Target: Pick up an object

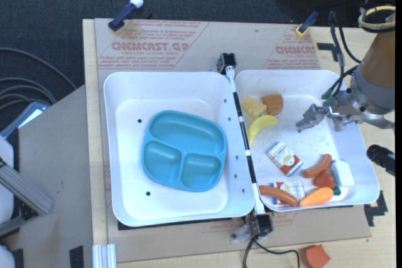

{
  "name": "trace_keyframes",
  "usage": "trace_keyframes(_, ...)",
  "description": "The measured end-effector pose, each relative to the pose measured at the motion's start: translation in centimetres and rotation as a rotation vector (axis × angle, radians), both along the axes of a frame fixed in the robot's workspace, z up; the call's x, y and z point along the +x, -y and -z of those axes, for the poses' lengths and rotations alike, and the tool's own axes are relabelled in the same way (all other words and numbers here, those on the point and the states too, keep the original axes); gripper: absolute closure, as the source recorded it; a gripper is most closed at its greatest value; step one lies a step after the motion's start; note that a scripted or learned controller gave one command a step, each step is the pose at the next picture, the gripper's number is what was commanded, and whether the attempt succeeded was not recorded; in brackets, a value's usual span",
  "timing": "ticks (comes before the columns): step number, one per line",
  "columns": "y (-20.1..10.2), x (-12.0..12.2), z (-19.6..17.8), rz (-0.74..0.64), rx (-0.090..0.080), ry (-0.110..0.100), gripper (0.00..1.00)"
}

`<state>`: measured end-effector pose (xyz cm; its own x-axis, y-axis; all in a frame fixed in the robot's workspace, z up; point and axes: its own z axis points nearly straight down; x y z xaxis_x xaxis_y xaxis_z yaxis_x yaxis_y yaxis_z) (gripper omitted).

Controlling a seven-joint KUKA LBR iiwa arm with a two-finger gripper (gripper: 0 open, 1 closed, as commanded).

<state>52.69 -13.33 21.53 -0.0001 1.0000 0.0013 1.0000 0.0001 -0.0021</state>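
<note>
Nearest the camera, an orange plastic carrot and a red toy sausage lie along the front edge of the right white bin, beside a small red-and-white carton. Further back sit a yellow toy banana, a pale yellow block and a tan bread-like piece. Above the bin's middle hangs the grey two-finger gripper, its fingers spread apart with nothing between them. Inside the left white bin rests a blue three-compartment plastic plate.
</note>
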Motion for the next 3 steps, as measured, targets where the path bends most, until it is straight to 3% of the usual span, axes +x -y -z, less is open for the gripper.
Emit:
trace_keyframes(1,-0.2,-1.0,12.3,0.001,-0.001,0.005,0.0)
trace_keyframes(2,-0.3,-0.9,11.3,0.001,0.0,0.007,1.0)
trace_keyframes(3,-0.3,-0.9,11.3,0.001,0.0,0.007,0.0)
